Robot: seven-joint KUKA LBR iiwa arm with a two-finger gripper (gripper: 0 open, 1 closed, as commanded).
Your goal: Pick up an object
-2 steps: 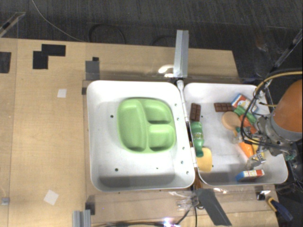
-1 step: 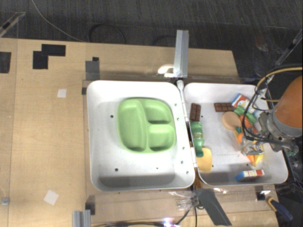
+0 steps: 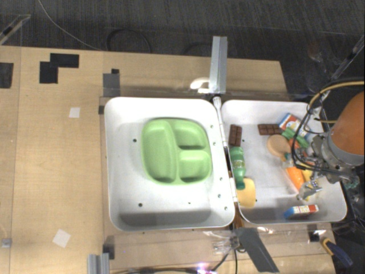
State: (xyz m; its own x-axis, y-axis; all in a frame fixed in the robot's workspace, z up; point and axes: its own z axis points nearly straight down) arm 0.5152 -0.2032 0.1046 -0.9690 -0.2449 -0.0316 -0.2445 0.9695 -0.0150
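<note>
On the wooden counter (image 3: 51,170) sit two shallow white bins side by side. The left bin (image 3: 122,210) holds a green divided plate (image 3: 174,150), lying flat near its middle. The right bin (image 3: 268,207) holds the loose things: along its left wall lie a brown chocolate bar (image 3: 235,134), below it a green bottle (image 3: 236,161), and below that a yellow piece (image 3: 247,194) near the lower left corner. Further right, toward the top, are a second brown bar (image 3: 268,129), a round tan disc (image 3: 278,146) and a colourful small box (image 3: 290,123). An orange piece (image 3: 296,177) lies just left of the hand (image 3: 309,191), very close to it or touching; which, I cannot tell. A small box in blue, white and red (image 3: 300,211) lies flat just below the hand, near the bin's lower edge and apart from the fingers. The arm (image 3: 349,133) reaches in from the right over the bin's right side, wrapped in cables. Whether the hand is apart or together cannot be told, and nothing can be seen between its fingers.
</note>
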